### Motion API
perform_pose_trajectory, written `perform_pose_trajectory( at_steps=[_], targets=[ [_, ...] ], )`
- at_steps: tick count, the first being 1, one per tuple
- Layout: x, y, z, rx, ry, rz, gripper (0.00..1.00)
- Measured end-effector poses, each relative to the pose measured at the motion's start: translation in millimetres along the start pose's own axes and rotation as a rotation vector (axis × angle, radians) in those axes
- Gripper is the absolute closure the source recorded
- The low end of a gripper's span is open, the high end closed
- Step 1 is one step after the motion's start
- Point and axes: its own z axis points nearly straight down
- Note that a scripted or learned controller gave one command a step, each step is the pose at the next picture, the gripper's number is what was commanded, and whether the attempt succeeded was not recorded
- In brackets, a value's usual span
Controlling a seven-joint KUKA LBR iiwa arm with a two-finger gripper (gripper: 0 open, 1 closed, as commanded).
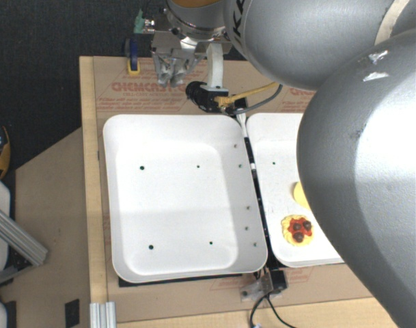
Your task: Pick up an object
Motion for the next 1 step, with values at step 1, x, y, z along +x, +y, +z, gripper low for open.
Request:
perform_pose_trajectory(
  at_steps=[1],
  targets=[
    [-0.6, -35.1, 30.7, 0.013, -0.003, 0.002, 1.0]
  ],
)
